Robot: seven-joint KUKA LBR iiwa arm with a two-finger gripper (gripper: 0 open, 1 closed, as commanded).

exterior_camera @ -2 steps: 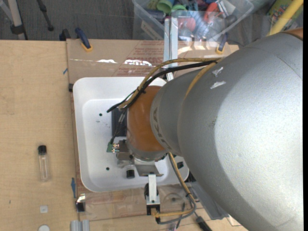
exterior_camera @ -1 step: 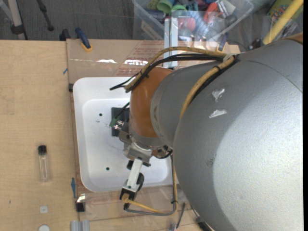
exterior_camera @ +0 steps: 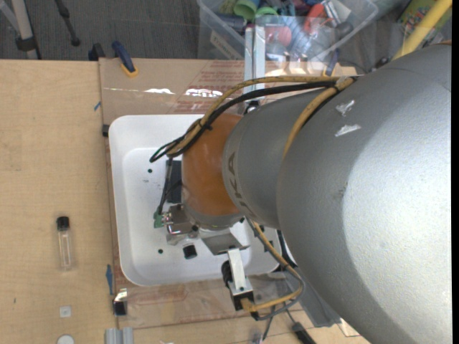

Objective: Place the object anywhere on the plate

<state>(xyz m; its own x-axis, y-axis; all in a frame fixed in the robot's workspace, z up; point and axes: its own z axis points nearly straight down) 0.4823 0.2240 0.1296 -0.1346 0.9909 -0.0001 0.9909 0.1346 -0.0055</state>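
One object is named by the task, and where it lies cannot be told; the same is to be said of the plate; one small dark square piece [exterior_camera: 189, 251] is seen over the floor of the bin, just below the wrist, and whether it lies loose or belongs to the arm cannot be told. Whether the gripper is open or closed, and whether anything is held by it, cannot be told from this angle. One wrist assembly [exterior_camera: 188, 224] of bare metal is seen low over the middle of one white bin [exterior_camera: 133, 156], with one small green part [exterior_camera: 158, 220] at its left side; above it the one orange band [exterior_camera: 204, 174] is seen, and beyond that the grey arm [exterior_camera: 358, 192], by which the right half of the view is taken up. Two cables, one yellow [exterior_camera: 287, 84] and one black [exterior_camera: 237, 104], are run along the arm towards the wrist. The bin is set on one brown sheet [exterior_camera: 179, 77] laid upon the wooden bench [exterior_camera: 43, 142]; one blue clamp [exterior_camera: 126, 60] is placed at the sheet's far left corner. One clear vial [exterior_camera: 64, 242] with a black cap lies on the bench, well apart from the bin on its left. One clear tub [exterior_camera: 287, 13] of mixed coloured items is seen beyond the bench at the top.
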